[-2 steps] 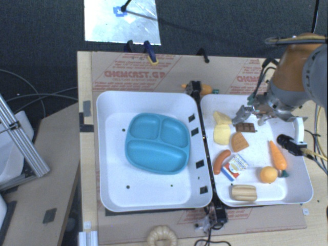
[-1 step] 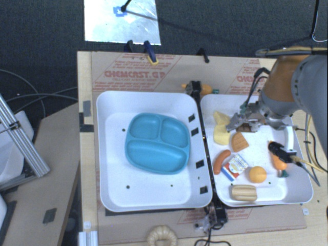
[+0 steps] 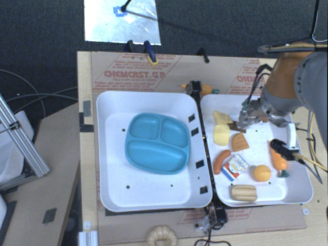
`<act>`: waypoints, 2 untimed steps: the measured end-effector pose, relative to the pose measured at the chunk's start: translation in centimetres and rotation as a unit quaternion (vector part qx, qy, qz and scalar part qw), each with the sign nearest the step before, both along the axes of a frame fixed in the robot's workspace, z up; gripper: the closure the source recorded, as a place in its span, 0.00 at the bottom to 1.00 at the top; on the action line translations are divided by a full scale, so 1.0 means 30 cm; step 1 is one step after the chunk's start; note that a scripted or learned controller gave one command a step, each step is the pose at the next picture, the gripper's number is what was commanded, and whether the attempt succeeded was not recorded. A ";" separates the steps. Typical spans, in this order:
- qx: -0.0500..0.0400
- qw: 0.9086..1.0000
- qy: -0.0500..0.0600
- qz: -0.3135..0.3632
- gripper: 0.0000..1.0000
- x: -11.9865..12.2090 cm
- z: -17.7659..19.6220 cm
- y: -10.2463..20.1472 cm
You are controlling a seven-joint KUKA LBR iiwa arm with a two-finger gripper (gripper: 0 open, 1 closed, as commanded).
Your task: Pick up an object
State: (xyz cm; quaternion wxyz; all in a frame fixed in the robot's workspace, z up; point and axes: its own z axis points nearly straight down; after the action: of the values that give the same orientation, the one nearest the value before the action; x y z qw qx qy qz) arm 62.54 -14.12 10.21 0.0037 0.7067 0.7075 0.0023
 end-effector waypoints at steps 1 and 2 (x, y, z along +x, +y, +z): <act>0.000 1.000 0.000 0.002 1.00 0.041 0.187 0.002; 0.000 1.000 0.001 0.001 1.00 0.043 0.339 -0.015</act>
State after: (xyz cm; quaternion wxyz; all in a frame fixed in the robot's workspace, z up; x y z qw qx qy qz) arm 63.83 -14.57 20.38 0.0030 0.7057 0.7085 0.0019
